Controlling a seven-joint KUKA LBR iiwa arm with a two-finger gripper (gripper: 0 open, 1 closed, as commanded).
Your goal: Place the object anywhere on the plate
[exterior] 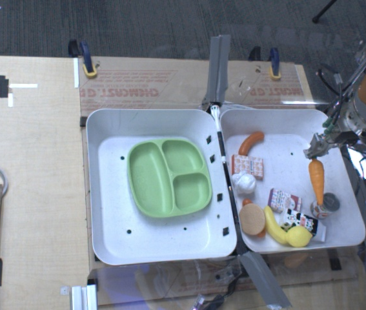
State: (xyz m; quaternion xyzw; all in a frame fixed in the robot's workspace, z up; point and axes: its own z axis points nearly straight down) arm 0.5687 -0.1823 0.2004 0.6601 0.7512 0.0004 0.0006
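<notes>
The claw [318,148] hung just above the carrot [316,181] near the right bin's [357,231] right wall; couldn't tell its grip. The plate [168,177] sat alone in the left bin [105,237], loads of space around it.

**Pale desk against a dark floor**

A dark grey carpeted floor [137,11] spans the top of the frame. Below it lies the light wooden desk [28,147], with a brown printed cardboard sheet [150,82] clamped at upper centre by blue-and-yellow clamps [87,62].
</notes>
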